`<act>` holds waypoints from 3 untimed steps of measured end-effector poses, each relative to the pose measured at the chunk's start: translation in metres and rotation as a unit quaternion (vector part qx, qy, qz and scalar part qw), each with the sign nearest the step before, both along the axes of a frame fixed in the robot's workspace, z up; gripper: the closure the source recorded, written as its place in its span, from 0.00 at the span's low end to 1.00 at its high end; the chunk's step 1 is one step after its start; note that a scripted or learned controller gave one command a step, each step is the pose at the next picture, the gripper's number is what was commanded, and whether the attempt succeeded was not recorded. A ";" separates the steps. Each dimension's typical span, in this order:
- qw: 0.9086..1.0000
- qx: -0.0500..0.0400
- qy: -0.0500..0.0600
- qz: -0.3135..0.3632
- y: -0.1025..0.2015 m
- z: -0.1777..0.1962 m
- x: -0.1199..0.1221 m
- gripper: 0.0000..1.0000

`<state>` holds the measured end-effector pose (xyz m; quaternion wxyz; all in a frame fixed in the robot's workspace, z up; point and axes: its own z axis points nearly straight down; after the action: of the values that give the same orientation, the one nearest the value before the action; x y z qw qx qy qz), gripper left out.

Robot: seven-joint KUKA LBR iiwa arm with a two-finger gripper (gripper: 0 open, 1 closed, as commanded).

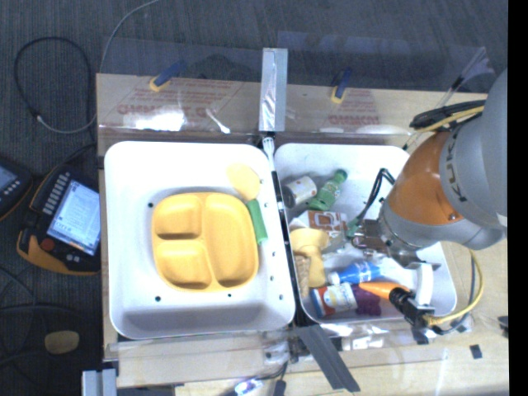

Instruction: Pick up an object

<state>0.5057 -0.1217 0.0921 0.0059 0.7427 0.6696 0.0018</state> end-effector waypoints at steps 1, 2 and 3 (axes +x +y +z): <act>0.998 0.001 0.000 -0.065 0.018 -0.002 0.069 0.00; 1.000 0.004 0.009 0.002 -0.002 -0.003 0.130 0.00; 0.999 -0.001 0.040 0.002 0.004 -0.006 0.148 0.00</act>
<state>0.6534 -0.1176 0.0863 -0.0204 0.7410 0.6706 -0.0285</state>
